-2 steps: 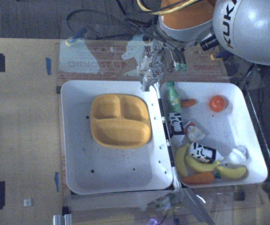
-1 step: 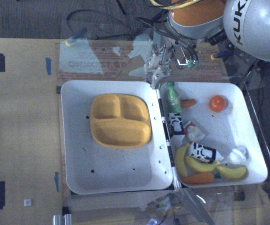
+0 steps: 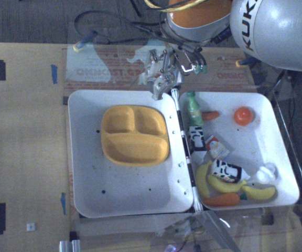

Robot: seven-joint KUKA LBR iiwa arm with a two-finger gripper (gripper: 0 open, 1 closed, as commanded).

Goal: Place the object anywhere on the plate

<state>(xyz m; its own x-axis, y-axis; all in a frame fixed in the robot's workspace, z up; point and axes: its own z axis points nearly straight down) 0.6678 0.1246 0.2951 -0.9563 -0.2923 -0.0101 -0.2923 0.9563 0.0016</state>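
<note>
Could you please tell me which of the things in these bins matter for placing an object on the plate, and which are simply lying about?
Belong to the job:
yellow divided plate in the left bin
gripper, above the bins' far edge

Lying about in the right bin, any possibly the object:
green bottle
orange ball
bananas
carrot

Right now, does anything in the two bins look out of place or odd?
Nothing looks spilled or broken. The yellow divided plate sits bare in the left white bin, while the toy food lies jumbled in the right white bin.
</note>
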